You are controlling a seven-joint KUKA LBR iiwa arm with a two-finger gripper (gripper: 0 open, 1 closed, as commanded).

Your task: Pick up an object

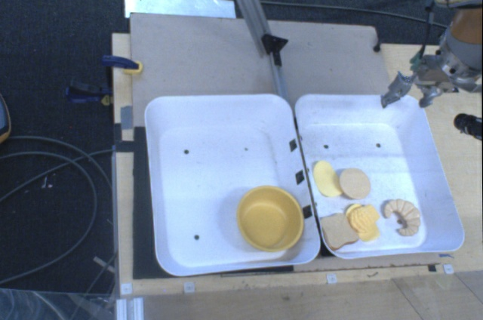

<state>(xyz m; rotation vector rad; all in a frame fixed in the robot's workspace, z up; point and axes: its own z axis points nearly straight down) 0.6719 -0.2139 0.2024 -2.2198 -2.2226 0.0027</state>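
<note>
At the upper right of the frame the gripper hangs over the far rim of the right bin — its two fingers spread apart, nothing between them. The food pieces lie low in that bin — a pale yellow slice, a tan round, a bread slice, a ridged yellow piece, and a croissant. A yellow bowl sits in the left bin, at lower centre.

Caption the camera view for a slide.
Open gripper hovers over the right bin rim; toy foods and a yellow bowl wait below.
</note>
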